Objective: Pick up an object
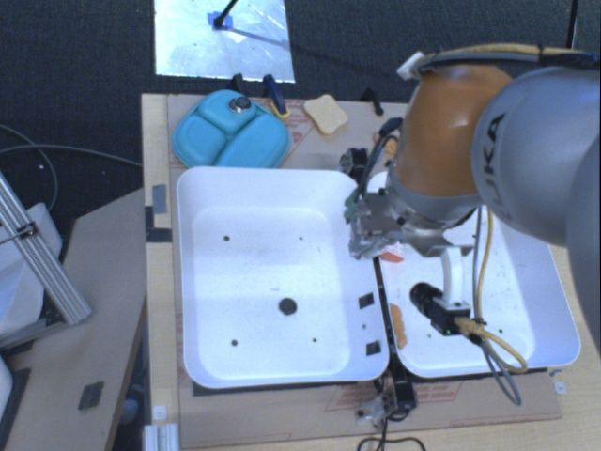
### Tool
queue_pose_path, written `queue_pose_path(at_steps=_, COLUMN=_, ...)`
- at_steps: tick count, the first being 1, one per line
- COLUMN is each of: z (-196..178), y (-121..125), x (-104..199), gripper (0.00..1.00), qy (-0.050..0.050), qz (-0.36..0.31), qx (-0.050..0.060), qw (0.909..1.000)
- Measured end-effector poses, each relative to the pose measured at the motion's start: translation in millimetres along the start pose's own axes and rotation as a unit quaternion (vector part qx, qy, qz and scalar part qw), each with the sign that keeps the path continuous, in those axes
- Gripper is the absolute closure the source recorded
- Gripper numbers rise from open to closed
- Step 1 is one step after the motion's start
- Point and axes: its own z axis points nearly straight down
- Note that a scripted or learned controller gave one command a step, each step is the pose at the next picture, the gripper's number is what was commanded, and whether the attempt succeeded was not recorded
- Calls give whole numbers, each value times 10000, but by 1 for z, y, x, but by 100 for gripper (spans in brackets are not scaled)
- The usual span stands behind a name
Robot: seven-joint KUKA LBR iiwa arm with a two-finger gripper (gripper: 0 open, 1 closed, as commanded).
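- We take the left bin [272,280] as our landmark: white, shallow, a few small dark dots on its floor plus one larger dark round spot [287,305] near the floor's middle.
- Right bin [535,332] sits touching the landmark's right wall; the arm [488,130] covers most of it, grey with the orange band directly above the wrist.
- Gripper [374,242] hangs right at the seam, just past the landmark's right rim. We cannot tell how the fingers stand — wrist body hides them.
- Small red-orange object [392,256] peeks out under the gripper, just right of the landmark's rim. We can't tell if it's touching the tool.
- Thin orange stick-like piece [398,325] lies in the right bin, close along the landmark's right wall, toward the near end.
- Behind the landmark's far wall: a blue divided tray [231,132], touching or nearly touching the rim; a tan sponge-like piece [326,114] farther right of it on the board.
- Both bins rest on a tan cardboard-coloured bench top [161,252]; a bare strip shows left of the landmark.
- Beyond the bench, dark carpet [75,64] with a shiny silver sheet [222,26] on it, back of the blue tray.
- Left of the landmark: a lower wooden surface [94,280] and a slanted aluminium rail [38,252].
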Motion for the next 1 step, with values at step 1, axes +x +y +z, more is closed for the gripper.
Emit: queue_pose_path(at_steps=1, z=-220, y=14, x=61, gripper=100, qy=28, qz=0, qx=-133, qw=9999)
